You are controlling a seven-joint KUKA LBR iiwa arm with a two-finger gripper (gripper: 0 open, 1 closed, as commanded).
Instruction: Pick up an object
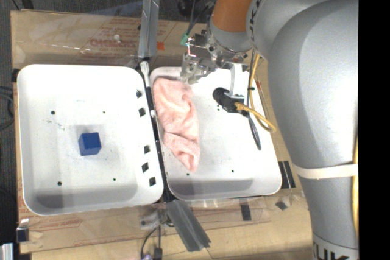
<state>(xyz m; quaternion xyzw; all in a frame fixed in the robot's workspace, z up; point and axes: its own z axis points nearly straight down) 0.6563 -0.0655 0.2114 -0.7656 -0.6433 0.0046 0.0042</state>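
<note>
Hand (192,72) sits at the right bin's (268,176) far edge, touching the pink cloth (177,122); its grip cannot be told. Left bin (36,131) holds a blue cube (89,143) amid open floor.

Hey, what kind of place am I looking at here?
Most likely a robotics lab's grasping test bench: a KUKA arm reaches over two white bins holding only test items, a blue cube and a pink cloth, beside taped-down cardboard.

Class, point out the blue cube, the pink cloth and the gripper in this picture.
blue cube (89,143), camera view, its top face.
pink cloth (177,122), camera view, middle of its folds.
gripper (194,70), camera view, midway between its tips.
</note>
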